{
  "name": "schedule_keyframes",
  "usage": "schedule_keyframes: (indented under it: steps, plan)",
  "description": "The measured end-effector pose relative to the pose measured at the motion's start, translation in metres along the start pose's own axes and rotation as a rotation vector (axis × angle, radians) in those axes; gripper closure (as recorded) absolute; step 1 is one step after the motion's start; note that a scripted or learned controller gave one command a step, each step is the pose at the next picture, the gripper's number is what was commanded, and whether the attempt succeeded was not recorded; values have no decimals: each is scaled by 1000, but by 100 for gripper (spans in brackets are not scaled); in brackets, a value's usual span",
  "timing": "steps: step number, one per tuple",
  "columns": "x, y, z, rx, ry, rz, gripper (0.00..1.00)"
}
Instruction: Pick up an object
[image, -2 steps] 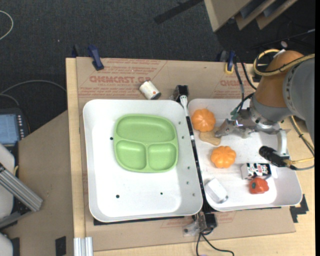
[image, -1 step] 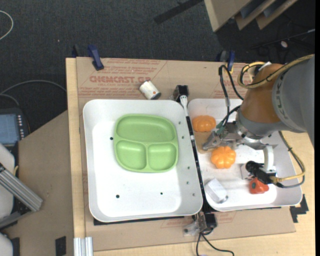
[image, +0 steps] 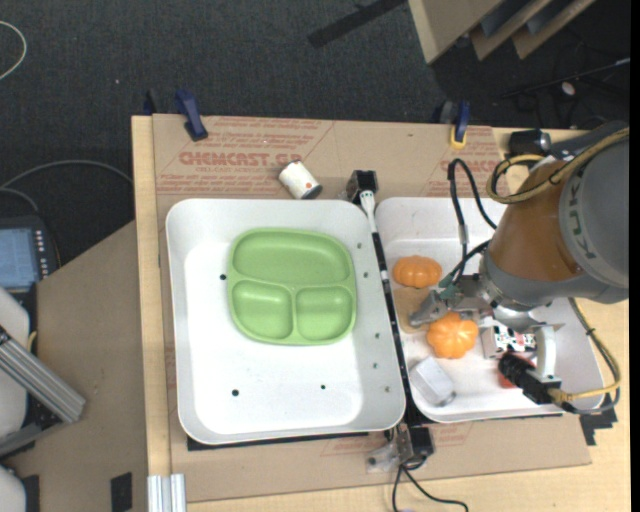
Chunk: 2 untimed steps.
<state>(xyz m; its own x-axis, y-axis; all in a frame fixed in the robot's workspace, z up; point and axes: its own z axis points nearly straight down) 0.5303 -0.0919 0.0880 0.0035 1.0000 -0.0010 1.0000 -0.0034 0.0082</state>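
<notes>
Orange pumpkin-shaped toy (image: 452, 336) lies in the right bin (image: 470, 405), just beside and partly under the gripper (image: 438, 305), whose fingers are too hidden beneath the wrist to judge as spread or pressed together; a second orange pumpkin (image: 416, 271) sits just above it, a pale grey block (image: 435, 379) below (near the bin's front edge). Left bin (image: 200, 390) holds a green divided tray (image: 292, 286). Both bins rest on a cardboard-covered bench (image: 250, 155) over dark carpet (image: 200, 50).
</notes>
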Motion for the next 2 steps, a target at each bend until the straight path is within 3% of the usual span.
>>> schedule_keyframes:
  steps: [1,2]
  plan:
    - [-3,-50,0,1,1,0,0]
    - [-2,-47,-11,-5,1,-4,100]
